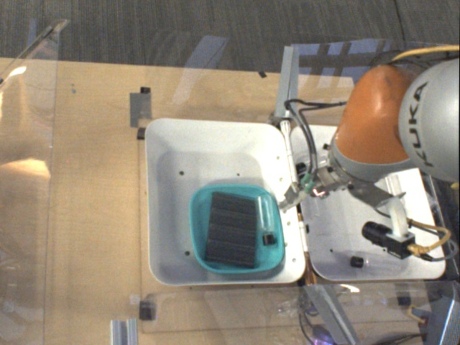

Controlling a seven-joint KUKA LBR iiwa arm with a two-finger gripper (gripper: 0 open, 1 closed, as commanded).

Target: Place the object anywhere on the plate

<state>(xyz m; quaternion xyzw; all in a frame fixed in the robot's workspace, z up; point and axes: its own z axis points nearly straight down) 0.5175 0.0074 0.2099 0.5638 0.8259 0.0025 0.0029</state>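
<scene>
Resting on teal plate [199,221] in left bin [165,192], dark ridged block [231,228], "KUKA" lettering [418,124] on arm, claw [300,189] grip seemingly unreadable.

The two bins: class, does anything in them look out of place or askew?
Mildly. The teal plate sits off-centre in the left bin, pushed into its near right corner, with the dark ribbed block lying tilted on it. Nothing looks spilled or broken.

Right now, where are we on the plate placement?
Looks mostly done: a dark ribbed block lies flat on the teal plate in the left bin. In hand: nothing visible; the arm sits over the right bin, and I can't make out its jaws. A small dark piece also rests by the plate's right rim. Left: confirm release and retract.
</scene>
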